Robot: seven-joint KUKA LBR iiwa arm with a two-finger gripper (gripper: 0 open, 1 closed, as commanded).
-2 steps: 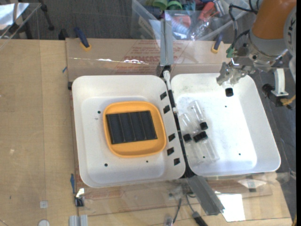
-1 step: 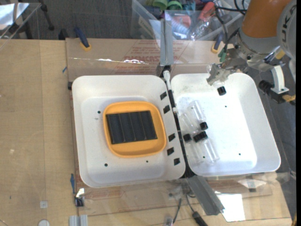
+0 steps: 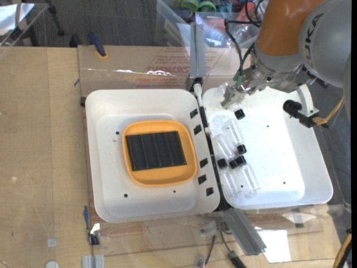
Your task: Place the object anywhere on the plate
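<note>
Bright, even overhead light; the white bins (image 3: 268, 149) look nearly washed out. Shadows are soft. Glare streaks the clear plastic sheet (image 3: 139, 66) behind them. Focus is slightly soft.

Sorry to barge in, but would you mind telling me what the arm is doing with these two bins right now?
The arm's gripper is over the far left corner of the right bin. Several clear tubes with black caps lie along that bin's left side, nearer the camera than the gripper. The orange plate, with a dark ribbed insert, sits in the left bin, with no tube on it. I cannot tell whether the gripper holds anything, so the move to the plate is not yet done.
</note>
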